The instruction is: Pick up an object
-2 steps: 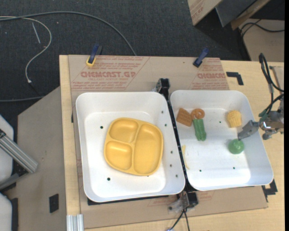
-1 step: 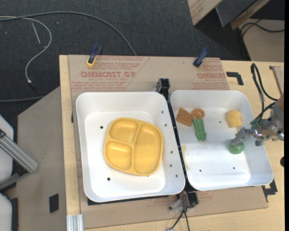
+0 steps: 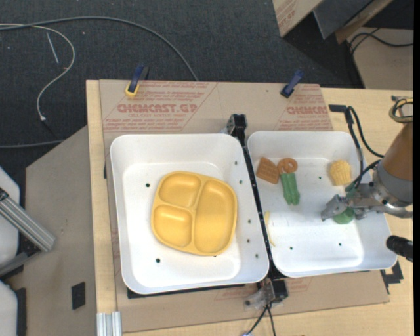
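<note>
Yellow divided plate sits mid-left bin. Right bin: gripper low near the right wall over a green object, finger state unclear; bare floor lies toward the front edge.

Dark carpet floor with white cable; cardboard-topped table; blue clamps at far edge; cardboard box beyond far right corner.

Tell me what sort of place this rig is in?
Likely a robotics lab: two white bins on a clamped cardboard-covered bench, toy food like plastic corn, and loose cables on dark carpet.
</note>
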`<state>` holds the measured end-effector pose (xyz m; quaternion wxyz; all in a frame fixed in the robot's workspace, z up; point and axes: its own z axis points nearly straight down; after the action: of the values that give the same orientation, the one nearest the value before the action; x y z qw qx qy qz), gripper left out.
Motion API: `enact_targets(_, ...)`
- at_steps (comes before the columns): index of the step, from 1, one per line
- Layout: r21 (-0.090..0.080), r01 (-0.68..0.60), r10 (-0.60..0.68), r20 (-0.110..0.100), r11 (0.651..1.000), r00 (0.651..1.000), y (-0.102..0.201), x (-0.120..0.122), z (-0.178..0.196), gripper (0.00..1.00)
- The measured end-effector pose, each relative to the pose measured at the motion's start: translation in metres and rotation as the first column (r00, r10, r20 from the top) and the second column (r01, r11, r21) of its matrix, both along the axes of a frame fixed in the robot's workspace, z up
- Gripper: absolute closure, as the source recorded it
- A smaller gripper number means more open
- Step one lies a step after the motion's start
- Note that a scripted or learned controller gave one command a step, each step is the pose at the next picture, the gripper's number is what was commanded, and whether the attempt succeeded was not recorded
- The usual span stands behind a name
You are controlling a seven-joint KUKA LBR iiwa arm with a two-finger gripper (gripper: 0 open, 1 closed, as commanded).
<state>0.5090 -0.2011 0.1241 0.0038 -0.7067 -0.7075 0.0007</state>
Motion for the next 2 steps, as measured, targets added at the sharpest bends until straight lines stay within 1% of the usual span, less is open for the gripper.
enact_targets(1, -0.001, 0.002, -0.002, 0.001, 1.0, 1.0, 0.001, -0.001, -0.042, 0.0)
enact_targets(2, -0.003, 0.002, -0.002, 0.007, 1.0, 1.0, 0.0, 0.001, -0.028, 1.0)
